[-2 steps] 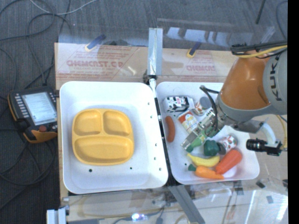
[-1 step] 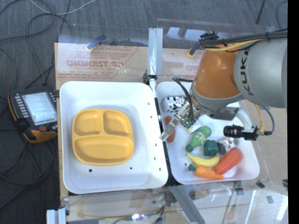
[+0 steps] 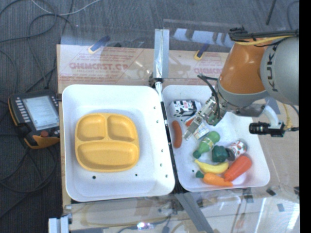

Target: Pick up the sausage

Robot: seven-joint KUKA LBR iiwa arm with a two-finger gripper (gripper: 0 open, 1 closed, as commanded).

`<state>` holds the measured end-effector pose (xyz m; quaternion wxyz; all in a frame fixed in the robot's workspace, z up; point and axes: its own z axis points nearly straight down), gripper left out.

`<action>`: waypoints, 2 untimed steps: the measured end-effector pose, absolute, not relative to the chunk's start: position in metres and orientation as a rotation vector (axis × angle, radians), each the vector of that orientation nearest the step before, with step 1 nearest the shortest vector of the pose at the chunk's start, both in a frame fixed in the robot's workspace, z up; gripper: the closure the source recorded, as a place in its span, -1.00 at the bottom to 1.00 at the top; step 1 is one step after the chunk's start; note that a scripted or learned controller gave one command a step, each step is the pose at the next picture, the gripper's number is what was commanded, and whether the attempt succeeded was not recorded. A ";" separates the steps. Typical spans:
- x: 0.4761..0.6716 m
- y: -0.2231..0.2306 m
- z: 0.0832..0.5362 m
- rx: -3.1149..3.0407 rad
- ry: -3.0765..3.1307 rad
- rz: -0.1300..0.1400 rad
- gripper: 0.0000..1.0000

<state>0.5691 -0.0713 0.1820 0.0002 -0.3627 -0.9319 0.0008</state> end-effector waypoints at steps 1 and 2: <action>0.569 0.046 0.182 -0.921 -3.001 0.000 -1.00; 0.528 -0.010 0.182 -0.906 -3.006 0.002 -1.00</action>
